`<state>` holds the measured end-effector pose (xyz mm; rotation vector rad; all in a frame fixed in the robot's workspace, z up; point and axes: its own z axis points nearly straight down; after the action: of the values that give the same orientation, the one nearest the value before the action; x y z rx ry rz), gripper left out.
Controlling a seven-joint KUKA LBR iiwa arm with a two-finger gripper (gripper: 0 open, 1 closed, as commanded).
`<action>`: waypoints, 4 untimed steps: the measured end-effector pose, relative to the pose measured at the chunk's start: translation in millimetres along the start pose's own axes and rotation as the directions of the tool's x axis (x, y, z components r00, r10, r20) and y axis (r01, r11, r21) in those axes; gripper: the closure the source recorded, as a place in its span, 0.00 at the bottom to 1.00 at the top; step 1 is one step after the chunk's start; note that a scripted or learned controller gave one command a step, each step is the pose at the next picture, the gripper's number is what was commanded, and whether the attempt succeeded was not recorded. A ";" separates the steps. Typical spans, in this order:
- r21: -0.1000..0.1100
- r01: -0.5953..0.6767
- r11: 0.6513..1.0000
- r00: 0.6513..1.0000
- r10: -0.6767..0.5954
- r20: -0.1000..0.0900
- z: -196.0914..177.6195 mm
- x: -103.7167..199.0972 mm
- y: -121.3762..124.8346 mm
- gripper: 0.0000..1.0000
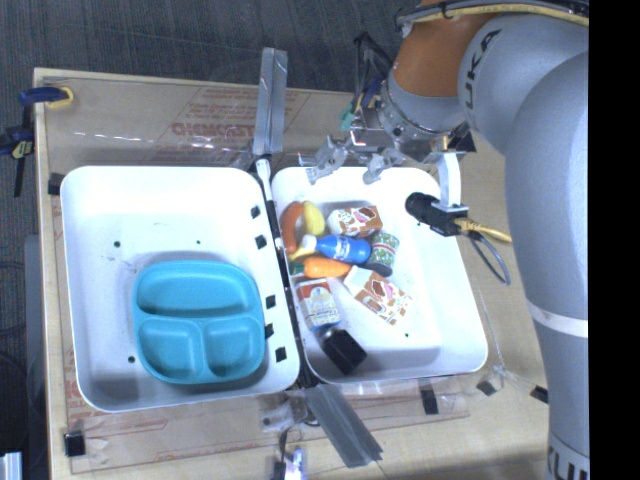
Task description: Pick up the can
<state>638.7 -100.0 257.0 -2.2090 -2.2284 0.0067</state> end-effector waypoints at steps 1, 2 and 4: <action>-0.001 0.012 1.000 1.000 -0.012 0.001 25.4 -42.9 -56.2 0.00; -0.002 0.189 0.982 0.982 -0.189 0.000 83.3 -102.0 -64.4 0.00; -0.004 0.316 0.949 0.949 -0.316 0.002 145.5 -106.8 19.7 1.00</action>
<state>658.5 -206.7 111.4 -1.8260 -2.5560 0.0022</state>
